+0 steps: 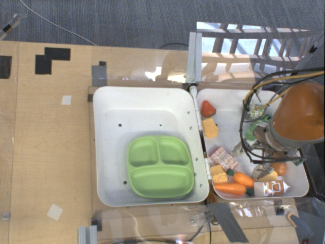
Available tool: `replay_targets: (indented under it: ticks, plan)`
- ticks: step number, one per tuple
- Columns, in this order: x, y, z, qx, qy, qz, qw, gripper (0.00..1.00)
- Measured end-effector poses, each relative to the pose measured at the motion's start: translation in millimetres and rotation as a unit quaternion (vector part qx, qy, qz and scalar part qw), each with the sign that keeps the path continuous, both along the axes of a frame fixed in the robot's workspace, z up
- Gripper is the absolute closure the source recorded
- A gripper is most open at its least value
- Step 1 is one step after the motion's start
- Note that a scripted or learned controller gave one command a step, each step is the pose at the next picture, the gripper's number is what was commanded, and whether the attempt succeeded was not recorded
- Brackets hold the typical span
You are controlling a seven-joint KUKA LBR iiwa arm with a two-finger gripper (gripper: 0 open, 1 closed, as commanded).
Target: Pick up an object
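The right bin (228, 98) holds several toy foods. A red strawberry (207, 108) and a yellow wedge (210, 128) lie near its left wall. A pink checkered packet (223, 158), a yellow corn piece (219, 173) and two carrots (242, 179) (229, 189) sit toward the front. A white bottle with an orange label (270, 188) lies at the front right. My gripper (266, 161) hangs low over the bin's right half, under the orange-banded wrist (302, 111), just above the bottle and a small orange item (280, 169). A green leafy item (252, 131) lies partly under the arm.
The left bin (109, 105) holds a green divided plate (160, 166). A metal divider (200, 136) separates the bins. Cables (264, 83) loop around the wrist. A metal frame (244, 39) stands behind the right bin.
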State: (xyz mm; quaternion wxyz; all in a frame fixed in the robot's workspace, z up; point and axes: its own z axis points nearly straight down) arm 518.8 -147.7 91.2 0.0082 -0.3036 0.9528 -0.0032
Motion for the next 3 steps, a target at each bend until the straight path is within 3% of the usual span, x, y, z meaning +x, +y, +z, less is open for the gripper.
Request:
replay_targets:
  ticks: [1,2,3]
  plan:
    - [83.6,-32.2,-2.4,0.0016,0.002,-0.101,0.9949,0.00]
    - [154.1,-28.2,-1.4,0.0010,0.001,-0.060,0.9982,0.00]
    - [157.1,-28.0,13.2,0.0015,-0.005,-0.061,0.9982,1.00]
